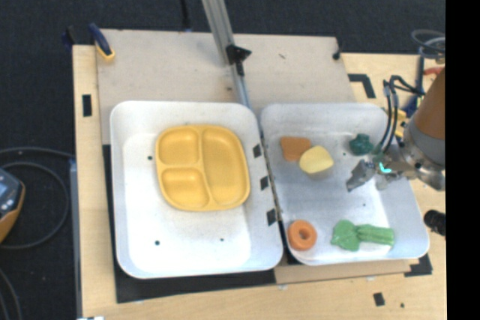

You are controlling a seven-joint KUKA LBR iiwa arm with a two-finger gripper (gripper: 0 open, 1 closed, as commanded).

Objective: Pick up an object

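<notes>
The gripper (360,176) is seen low over the right bin (330,120), nothing visibly held; whether the jaws are apart cannot be told. The yellow object (316,160) lies just left of it, beside an orange block (294,147)

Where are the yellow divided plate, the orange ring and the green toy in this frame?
yellow divided plate (203,166): camera view, on its centre ridge.
orange ring (303,235): camera view, on its rim.
green toy (363,234): camera view, on its middle.

Both bins (135,251) are white. The divided plate (202,166) is yellow; the ring (303,234) is orange. The broccoli toy (361,234) is green.
</notes>
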